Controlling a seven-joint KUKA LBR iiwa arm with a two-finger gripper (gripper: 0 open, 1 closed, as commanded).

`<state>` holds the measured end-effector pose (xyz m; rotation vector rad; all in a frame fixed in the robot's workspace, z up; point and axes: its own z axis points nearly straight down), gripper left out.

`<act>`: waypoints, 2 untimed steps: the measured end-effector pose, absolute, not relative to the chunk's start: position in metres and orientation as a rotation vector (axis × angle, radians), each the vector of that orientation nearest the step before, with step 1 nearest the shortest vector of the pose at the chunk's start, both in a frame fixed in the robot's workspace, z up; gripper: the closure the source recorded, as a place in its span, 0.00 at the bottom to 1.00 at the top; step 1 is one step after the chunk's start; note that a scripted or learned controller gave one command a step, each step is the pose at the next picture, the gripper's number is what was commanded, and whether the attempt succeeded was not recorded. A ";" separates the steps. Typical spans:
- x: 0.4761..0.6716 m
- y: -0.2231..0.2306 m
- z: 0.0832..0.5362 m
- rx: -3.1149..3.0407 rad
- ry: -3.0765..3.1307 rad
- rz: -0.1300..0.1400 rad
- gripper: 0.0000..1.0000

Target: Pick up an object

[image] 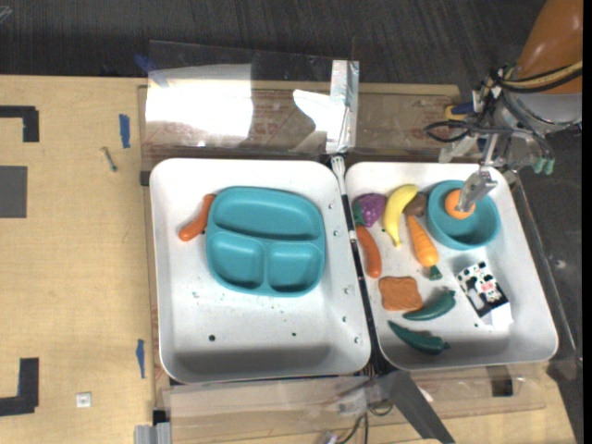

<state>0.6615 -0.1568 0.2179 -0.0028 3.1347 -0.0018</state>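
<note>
Tool (472,195) over orange piece (458,204) in teal bowl (467,222), right bin's 1 o'clock; grip state unclear. Piece likely light, hard, slick plastic: pinch across its middle.

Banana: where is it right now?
The banana lies in the right bin, near its far edge, between the purple toy and the teal bowl, just above the carrot.
</note>
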 end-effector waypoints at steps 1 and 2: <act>0.653 -0.130 0.115 -0.486 3.075 -0.013 0.00; 0.627 -0.089 0.089 -0.480 3.092 -0.001 0.00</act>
